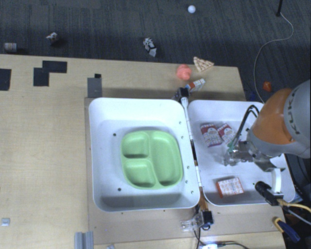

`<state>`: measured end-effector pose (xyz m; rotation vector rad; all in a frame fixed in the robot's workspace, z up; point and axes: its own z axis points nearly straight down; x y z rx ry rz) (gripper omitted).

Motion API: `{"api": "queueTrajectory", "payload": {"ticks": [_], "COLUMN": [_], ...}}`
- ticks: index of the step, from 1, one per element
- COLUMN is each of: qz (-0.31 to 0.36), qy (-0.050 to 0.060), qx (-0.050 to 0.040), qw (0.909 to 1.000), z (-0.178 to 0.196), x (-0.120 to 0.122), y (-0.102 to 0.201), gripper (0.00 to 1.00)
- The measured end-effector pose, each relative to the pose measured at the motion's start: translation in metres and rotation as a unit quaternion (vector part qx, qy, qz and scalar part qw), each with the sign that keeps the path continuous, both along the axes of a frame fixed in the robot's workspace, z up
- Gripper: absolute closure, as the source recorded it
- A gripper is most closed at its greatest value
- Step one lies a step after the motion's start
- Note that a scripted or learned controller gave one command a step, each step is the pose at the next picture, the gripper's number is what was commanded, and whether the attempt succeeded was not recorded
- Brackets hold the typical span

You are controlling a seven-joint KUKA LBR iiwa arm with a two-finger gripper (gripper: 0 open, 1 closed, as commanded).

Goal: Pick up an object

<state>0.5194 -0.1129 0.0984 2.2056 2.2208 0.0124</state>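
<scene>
- Your hand (232,156) hovers mid right bin (209,192); I cannot tell its grip state.
- The red packet (229,186) lies just toward the worktop's near edge, long axis crosswise.

A pale wooden tabletop (43,160) with black patches (48,72) near its far edge. Beyond it lies dark grey carpet (107,24), strewn with small scraps and a white ball (191,8).

Two white bins (97,146), one green tray (150,158), three red-and-white packets (229,186).
</scene>
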Motion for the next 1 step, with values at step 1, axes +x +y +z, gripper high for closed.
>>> {"api": "queueTrajectory", "payload": {"ticks": [1], "qz": [0.0], "qy": [0.0], "qx": [0.0001], "qw": [1.0], "z": [-0.0001], "x": [-0.0001], "y": [0.0001], "gripper": [0.0]}}
